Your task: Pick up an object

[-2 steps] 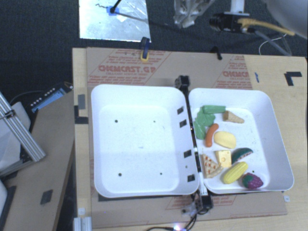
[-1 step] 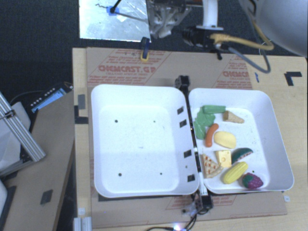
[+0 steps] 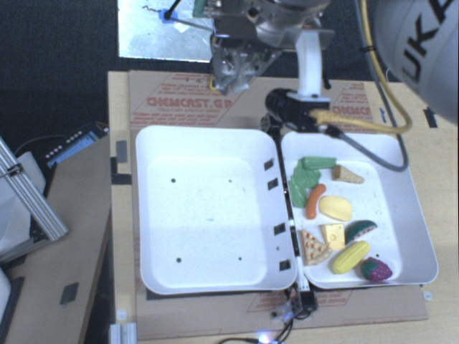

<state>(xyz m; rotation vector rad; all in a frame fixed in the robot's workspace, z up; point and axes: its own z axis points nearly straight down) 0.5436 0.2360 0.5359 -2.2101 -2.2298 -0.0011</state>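
Nearest you, the strawberry [image 3: 376,269] and corn cob [image 3: 349,256] lie in the right bin [image 3: 419,221] with the other toy foods, all untouched. Your gripper [image 3: 231,74] hangs high beyond the left bin [image 3: 204,210], holding nothing that shows. The whole pick is ahead: move over the right bin, descend, grasp.

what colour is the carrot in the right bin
Orange; the carrot shows best in the camera view.

Toys are lying in the right bin [image 3: 409,192]: green pieces [image 3: 310,174] at its top left, an orange carrot [image 3: 314,200] below them, a yellow lemon [image 3: 335,208] mid-bin, corn [image 3: 349,257] and a purple berry [image 3: 376,269] at its bottom.
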